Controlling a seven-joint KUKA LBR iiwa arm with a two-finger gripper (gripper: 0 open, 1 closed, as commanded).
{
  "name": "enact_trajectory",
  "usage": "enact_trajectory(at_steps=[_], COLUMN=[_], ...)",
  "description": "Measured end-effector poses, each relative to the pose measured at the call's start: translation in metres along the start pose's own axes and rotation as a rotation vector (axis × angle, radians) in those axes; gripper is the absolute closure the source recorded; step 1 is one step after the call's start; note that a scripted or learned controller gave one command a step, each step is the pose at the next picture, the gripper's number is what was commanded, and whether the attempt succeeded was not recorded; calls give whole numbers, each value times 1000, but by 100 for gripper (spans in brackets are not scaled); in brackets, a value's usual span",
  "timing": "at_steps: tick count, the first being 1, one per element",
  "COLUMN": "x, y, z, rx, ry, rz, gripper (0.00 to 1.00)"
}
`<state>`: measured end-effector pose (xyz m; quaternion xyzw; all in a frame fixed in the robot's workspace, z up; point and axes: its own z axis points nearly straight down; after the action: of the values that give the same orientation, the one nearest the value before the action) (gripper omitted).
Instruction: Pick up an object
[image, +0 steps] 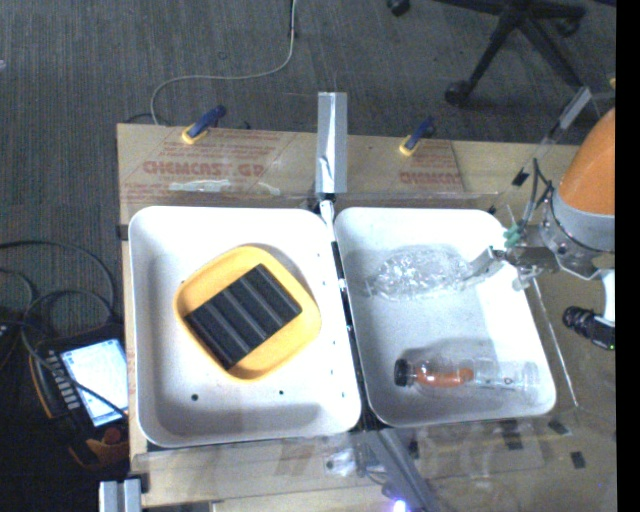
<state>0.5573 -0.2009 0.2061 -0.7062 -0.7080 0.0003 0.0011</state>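
Left bin: yellow tray with black ribbed insert fills the centre; bare floor along the rim only. Right bin: crumpled clear plastic near the top, clear bottle lying along the near wall; open floor between them

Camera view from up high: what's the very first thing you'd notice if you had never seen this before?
The big yellow object with a ribbed black top jumps out first, lying in the middle of the left bin. Next, the right bin holds a crinkly clear plastic piece near its far side and a clear bottle with something orange inside lying near its front. The gripper sits at that bin's right rim.
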Motion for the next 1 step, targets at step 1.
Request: enact_trajectory(at_steps=[1], x=[85], y=[-67], z=[7], rx=[1], ry=[0], rz=[-12], gripper=[0])
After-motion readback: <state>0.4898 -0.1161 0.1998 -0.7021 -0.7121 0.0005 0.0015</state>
